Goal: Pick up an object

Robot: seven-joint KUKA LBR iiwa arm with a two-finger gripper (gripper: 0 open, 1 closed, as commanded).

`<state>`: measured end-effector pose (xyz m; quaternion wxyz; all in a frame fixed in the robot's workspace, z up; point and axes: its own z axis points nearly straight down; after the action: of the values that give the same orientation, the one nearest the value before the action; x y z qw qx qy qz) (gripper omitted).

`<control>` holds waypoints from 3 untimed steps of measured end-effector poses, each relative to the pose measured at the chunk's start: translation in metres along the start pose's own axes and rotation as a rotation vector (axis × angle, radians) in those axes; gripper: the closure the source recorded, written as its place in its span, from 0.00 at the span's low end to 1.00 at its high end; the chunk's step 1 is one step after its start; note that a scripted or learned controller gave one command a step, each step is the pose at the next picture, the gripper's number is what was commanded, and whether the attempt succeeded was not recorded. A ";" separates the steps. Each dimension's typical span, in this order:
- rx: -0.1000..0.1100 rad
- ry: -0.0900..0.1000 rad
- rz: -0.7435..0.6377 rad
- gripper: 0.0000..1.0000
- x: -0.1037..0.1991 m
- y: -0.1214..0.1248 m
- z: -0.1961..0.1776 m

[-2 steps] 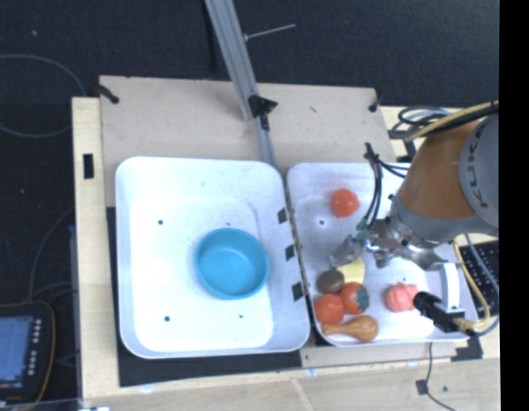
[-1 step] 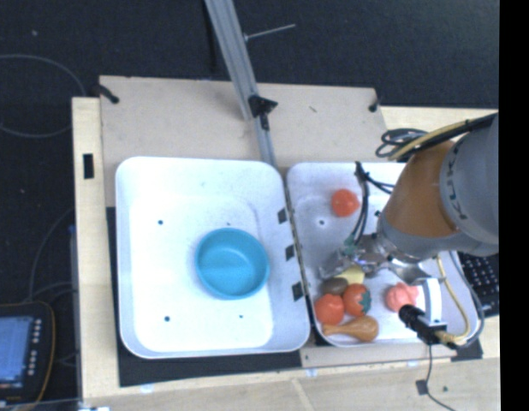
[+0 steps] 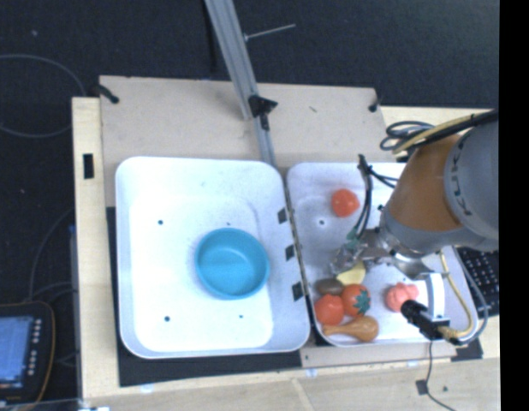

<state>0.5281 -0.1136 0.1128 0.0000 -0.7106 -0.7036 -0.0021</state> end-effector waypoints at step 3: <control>-0.005 -0.002 -0.017 1.00 -0.013 0.011 -0.163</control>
<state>0.5388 -0.1276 0.2763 -0.0023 -0.7047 -0.7095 -0.0030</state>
